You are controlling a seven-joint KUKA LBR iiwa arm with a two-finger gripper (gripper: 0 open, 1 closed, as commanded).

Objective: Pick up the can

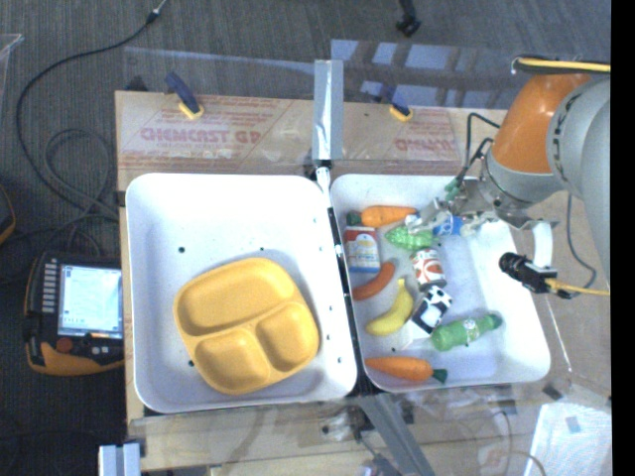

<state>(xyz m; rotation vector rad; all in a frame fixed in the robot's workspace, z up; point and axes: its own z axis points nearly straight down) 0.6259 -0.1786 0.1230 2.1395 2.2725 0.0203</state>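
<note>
I see the can (428, 266) mid right bin (516, 350), crowded: sausage (374, 280) and banana (392, 311) to its left, a black-and-white carton (431, 308) just below, a green bottle (464, 331) beyond that. Carrots (388, 214) lie top and bottom. My hand (458, 209) hangs over the bin's top, above green and blue clutter; its grip I can't make out. A yellow tray (246, 323) sits in the left bin.

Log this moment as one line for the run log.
task: pick up can | small red-and-white can: lying in right white bin among toy food | gripper: at bin's far edge, above can | grasp: not yet
</note>
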